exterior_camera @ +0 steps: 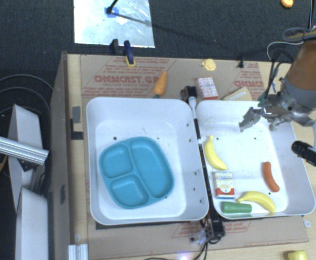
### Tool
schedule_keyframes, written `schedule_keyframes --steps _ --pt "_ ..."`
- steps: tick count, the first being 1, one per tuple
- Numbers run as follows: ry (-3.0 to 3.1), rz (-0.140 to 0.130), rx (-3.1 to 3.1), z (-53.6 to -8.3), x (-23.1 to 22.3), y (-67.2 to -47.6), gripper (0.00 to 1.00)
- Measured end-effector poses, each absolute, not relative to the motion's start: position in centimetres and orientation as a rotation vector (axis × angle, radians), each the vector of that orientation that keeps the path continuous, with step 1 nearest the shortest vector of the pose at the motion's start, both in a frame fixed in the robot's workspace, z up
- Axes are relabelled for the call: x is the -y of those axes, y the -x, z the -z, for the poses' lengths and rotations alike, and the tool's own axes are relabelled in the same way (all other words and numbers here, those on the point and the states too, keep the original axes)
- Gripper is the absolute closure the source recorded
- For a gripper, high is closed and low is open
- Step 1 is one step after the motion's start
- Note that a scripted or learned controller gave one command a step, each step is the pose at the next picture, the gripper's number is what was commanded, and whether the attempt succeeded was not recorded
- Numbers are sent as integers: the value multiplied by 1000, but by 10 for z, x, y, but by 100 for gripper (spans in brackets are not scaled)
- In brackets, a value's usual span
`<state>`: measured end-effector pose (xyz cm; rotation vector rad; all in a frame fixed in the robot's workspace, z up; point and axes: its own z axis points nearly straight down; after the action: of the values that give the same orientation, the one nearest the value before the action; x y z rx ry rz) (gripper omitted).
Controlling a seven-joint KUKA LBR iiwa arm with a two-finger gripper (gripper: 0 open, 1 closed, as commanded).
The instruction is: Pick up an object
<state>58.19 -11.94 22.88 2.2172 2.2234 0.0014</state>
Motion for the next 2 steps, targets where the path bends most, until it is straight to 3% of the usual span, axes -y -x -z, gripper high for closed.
schedule_keyframes --steps 1,2 --pt "-2227 6 -2219 -131 190 -601 0" --pt "-2218 -3 -2217 -192 197 -569 0"
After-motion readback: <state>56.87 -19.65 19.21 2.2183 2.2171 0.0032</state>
